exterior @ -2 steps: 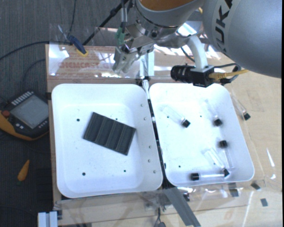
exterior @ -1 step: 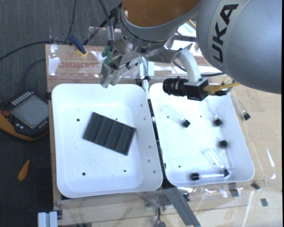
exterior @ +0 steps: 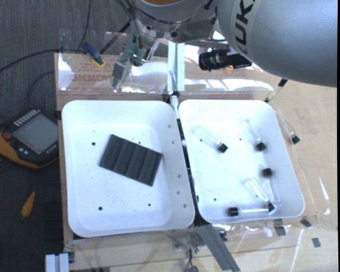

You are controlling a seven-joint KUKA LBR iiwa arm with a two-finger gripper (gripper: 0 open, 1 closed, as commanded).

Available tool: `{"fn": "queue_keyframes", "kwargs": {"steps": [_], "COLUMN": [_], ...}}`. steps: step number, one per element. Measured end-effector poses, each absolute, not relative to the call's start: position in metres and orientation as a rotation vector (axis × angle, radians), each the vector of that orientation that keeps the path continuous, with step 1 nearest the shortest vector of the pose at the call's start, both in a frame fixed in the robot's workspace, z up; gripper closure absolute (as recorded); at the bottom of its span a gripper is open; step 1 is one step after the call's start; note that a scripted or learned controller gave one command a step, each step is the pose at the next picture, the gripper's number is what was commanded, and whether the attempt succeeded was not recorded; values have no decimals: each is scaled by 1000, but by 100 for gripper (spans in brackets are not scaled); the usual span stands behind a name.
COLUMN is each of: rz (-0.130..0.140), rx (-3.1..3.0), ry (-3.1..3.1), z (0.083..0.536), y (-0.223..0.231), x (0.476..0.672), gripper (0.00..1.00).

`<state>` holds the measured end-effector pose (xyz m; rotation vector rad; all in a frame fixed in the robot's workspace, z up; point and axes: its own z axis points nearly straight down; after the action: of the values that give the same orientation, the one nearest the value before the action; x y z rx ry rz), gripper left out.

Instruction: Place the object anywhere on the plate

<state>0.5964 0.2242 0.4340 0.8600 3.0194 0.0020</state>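
Observation:
A dark grey ribbed plate (exterior: 131,160) lies flat and slightly turned in the middle of the left white bin (exterior: 82,208). Several clear vials with black caps lie scattered in the right bin (exterior: 283,152). One vial (exterior: 209,138) is near that bin's upper left, another (exterior: 255,134) at the upper right, and a third (exterior: 249,210) along the front wall. My gripper (exterior: 124,67) hangs beyond the back edge of the left bin, above the bench, well away from the plate and the vials. Nothing is visible in it.
The grey arm (exterior: 272,21) with its orange band covers the top of the view. The rims of the two bins meet at the centre (exterior: 183,152). A teach pendant (exterior: 31,137) and an orange tool (exterior: 27,204) lie on the floor at left.

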Motion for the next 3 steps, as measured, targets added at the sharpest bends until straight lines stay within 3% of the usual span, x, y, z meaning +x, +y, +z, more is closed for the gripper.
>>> {"fn": "queue_keyframes", "kwargs": {"steps": [1, 2, 3], "rz": [1, 4, 3], "rx": [582, -90, -465], "ry": [3086, 3136, 3104], "z": [433, 434, 435], "y": [234, 233, 234], "x": [484, 589, 528], "gripper": [100, 100, 100]}}
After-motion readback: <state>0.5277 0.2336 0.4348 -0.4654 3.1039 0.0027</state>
